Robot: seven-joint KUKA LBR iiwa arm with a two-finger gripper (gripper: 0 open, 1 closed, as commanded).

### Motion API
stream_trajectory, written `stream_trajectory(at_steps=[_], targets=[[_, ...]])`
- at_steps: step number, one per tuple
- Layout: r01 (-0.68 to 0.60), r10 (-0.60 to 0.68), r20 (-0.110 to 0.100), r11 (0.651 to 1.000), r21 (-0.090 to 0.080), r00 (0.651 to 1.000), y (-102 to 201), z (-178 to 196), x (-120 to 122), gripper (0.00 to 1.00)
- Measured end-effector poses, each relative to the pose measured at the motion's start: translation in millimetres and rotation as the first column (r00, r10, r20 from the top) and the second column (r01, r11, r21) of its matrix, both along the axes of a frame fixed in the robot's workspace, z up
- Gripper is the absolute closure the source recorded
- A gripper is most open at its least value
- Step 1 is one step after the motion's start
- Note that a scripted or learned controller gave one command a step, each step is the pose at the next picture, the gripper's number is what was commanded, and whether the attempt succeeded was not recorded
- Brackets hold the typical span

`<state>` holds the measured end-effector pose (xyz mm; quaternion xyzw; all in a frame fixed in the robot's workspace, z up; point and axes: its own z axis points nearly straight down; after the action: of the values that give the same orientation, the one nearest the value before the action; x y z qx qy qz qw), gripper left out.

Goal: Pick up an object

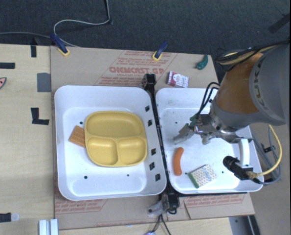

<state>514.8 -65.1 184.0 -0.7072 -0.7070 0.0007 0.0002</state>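
Jaws (pixel 190 132) hang low in the R bin (pixel 233 187), spread wide w/ nothing between them; one finger (pixel 180 136) angles out toward the bin divider, the other, near (pixel 204 137), sits closer under the wrist.

Nearest pick candidate: orange sausage-shaped item (pixel 177 161), lying flat on bin floor just below the jaws and a touch toward the divider side. Apart from the jaws, no contact. Long axis runs roughly away-from/toward camera, i.e. near vertical in view, w/ slight tilt; upper end points at the jaws' outer finger. Ends look alike, so no clear head/tail.

Handling, my guess: light, probably a toy food piece, plastic or rubbery; smooth rounded skin, so may roll or squirt out if pinched off-centre. Not fragile. Best hold: across the short width at mid-length, jaws closing perpendicular to long axis. Wrist prob. needs to turn so the fingers straddle it.

Second candidate: flat packet w/ green edge (pixel 202 175), further below the jaws, away from the divider, near the bin's front wall. Thin, lies flat, so hard to get fingers under; poorer choice.

L bin (pixel 62 131), beyond the divider from the jaws, has a yellow divided tray (pixel 117 137) over a tan wafer-like piece (pixel 77 136). Well apart.
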Motion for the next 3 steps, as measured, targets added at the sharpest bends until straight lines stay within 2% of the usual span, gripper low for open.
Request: stream_trajectory(at_steps=[1, 2, 3], targets=[[0.0, 0.0, -0.003, 1.0, 0.001, 1.0, -31, -85, -7, 0.0], [-0.002, 0.002, 0.007, 1.0, -0.001, 1.0, -29, -98, 88, 0.0], [-0.003, 0.003, 0.006, 1.0, -0.004, 1.0, -30, -88, 88, 1.0]])
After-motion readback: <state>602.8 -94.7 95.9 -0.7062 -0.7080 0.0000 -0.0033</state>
